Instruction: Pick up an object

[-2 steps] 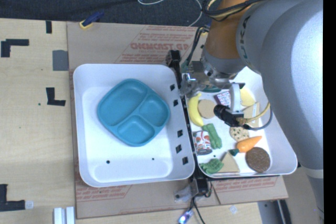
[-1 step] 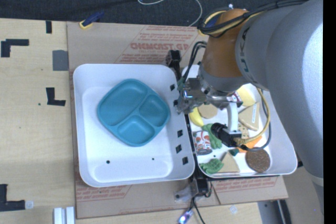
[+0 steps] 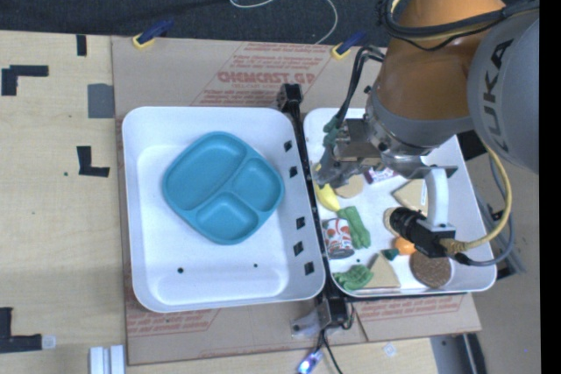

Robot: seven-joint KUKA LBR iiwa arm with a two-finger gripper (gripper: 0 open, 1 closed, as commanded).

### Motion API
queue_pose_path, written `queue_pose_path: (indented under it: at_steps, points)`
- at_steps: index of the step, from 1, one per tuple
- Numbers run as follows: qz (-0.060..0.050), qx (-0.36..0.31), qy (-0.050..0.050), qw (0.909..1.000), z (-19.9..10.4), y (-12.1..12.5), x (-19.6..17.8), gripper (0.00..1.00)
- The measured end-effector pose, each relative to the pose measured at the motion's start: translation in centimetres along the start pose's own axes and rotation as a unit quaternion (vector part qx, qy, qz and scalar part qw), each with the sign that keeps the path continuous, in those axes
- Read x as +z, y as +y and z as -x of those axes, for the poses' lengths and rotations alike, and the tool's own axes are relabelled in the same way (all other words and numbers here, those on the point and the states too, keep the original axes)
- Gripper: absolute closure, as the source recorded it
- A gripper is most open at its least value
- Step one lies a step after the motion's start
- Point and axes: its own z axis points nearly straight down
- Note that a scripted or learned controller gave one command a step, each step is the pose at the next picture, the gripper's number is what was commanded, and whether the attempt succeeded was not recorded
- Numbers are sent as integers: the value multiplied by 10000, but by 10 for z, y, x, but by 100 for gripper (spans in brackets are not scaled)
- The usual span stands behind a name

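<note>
Left bin (image 3: 149,276) roomy around blue plate (image 3: 223,187); right bin (image 3: 469,188) crowded.

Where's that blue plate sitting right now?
The blue divided plate lies in the left white bin, roughly centred, across the divider from the right bin's small items.

Small mixed objects (image 3: 351,228), crowded, right bin (image 3: 478,280)

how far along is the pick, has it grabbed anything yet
Done: the arm has reached over the right bin, and its claw hangs above the clutter near the yellow item. In hand: nothing shows between its fingers, and the view does not show how they stand. Left: close on one item and lift it. The blue tray lies in the left bin.
</note>
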Motion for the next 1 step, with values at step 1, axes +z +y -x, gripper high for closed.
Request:
queue_pose_path:
  at_steps: [1]
  points:
    - [-65, 11, -24, 10000, -23, -7, 20, 100]
